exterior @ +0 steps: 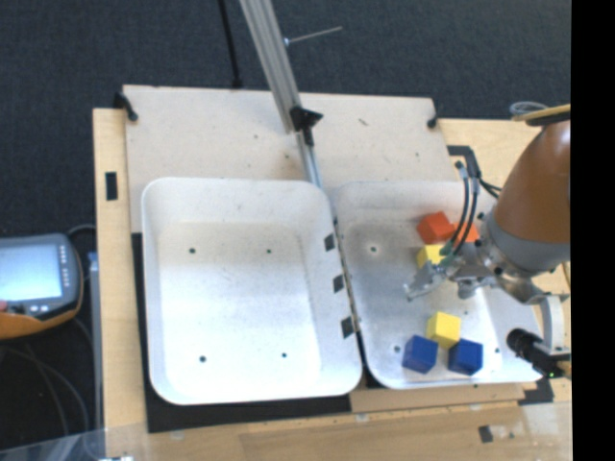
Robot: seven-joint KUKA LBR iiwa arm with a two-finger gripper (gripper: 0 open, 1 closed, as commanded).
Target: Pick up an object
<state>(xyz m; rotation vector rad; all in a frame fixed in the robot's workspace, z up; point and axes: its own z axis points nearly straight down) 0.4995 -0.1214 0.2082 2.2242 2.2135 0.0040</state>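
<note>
- Low over the right bin [384,209], the end effector [430,279] sits just beside a small yellow block [430,254], with an orange block [435,227] a little beyond it toward the bench's far edge.
- Its metal tips are small and blurred here, so I cannot tell how far apart they stand, and no object can be seen gripped in them.
- Other candidates lie nearer the bench's front edge in the same bin: a yellow cube [445,327] and two blue cubes [420,353] [466,356], close together.
- The left bin [163,257] holds nothing to pick.
- Judged from this, the step in hand is the approach: nothing is lifted.
- The next move calls for centring on one block, most likely the small yellow one, closing, then rising straight.
- No brand, label or writing is legible; a grey screened device [36,277] at the bench's left side is too blurred to read.
</note>
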